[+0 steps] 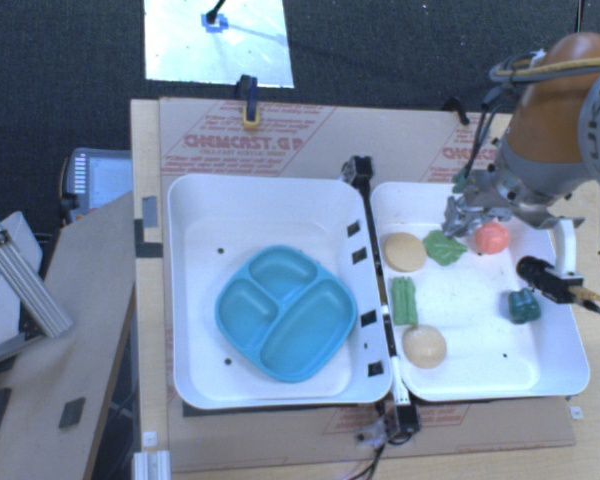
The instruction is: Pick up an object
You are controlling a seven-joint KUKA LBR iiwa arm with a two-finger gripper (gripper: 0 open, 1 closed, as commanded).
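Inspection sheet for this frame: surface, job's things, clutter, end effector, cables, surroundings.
Surface: two white bins, left bin, right bin, on a cardboard sheet.
Job's things: right bin holds two tan rounds, green leaf piece, green ridged piece, pink ball, teal object.
Clutter: blue divided plate in left bin.
End effector: over right bin's far side, finger state unclear.
Cables: along arm.
Surroundings: dark carpet.

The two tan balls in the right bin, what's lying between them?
A green ribbed piece lies between the upper tan ball and the lower one, seen in the camera view.
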